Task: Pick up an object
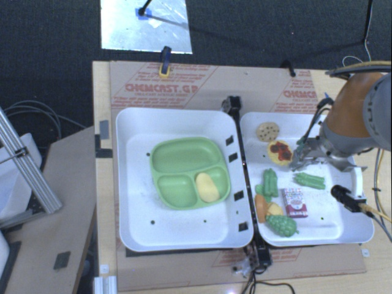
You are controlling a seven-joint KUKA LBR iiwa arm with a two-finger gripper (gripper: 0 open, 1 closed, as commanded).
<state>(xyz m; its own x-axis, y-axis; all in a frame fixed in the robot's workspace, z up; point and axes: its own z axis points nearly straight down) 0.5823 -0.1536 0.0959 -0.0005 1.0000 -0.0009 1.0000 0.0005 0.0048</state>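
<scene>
Two shallow white bins side by side: right bin [334, 224], left bin [136, 164].

Eight small things counted in the right bin. One red-and-white carton [294, 202], taken here as the landmark. One yellow piece [275, 209] touching the carton's left side. One orange carrot [261, 207] further left, beyond that yellow piece. One bumpy green broccoli [282, 225] just down the view and left of the carton. One green pod [270, 182] up and left of the carton, near it. One green bean [310, 180] just up and right of the carton. One round pizza piece [280, 152] with a red topping, up the view from the carton, past the pod. One cookie [267, 131] furthest up from the carton, near the bin's far corner.

Far left of the carton, across the wall between the bins: one green divided plate [184, 158] with three compartments. One yellow lump [207, 187] in the compartment nearest the carton.

One arm [358, 112], grey with an orange band, reaching in from the right and bent down over the right bin. Gripper [299, 159] low, up the view from the carton, just beside the pizza piece's right edge and above the bean. Contact with either: cannot tell. Wide or narrow: cannot tell from this angle. Nothing seen held.
</scene>
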